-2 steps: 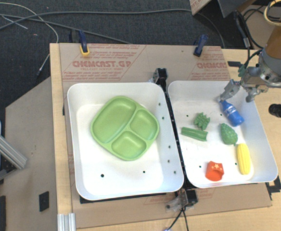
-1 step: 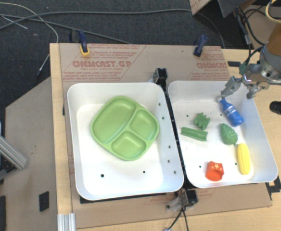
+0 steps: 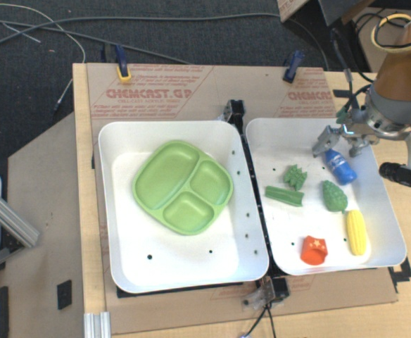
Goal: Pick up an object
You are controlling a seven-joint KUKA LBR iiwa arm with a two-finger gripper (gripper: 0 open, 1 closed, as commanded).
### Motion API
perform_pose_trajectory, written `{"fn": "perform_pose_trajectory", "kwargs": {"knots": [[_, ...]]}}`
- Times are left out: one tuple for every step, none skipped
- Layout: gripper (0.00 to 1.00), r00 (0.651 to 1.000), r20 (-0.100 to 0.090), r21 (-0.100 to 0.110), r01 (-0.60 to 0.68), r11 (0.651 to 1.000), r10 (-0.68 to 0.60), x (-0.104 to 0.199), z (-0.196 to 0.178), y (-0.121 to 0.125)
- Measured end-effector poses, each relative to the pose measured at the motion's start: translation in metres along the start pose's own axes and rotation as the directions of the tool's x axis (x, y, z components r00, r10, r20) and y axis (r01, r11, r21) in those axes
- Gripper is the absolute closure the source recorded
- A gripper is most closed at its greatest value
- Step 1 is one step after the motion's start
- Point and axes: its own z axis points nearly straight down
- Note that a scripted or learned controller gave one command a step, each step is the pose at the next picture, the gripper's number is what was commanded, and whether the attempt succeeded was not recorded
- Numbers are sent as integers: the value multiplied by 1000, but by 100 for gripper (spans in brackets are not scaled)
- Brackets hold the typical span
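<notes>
The gripper (image 3: 340, 141) hangs at the upper right, fingers spread, right over the blue bottle (image 3: 340, 167), ready to grab it.

Red print reading "CHEMCAST GP" stands twice on the brown board (image 3: 191, 83) beneath the bins.
</notes>
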Motion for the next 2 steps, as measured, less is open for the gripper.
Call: {"fn": "perform_pose_trajectory", "kwargs": {"knots": [[0,1000,0,0,-1,1000,1,0,43,-2],[0,1000,5,-15,-1,1000,1,-1,56,2]]}}
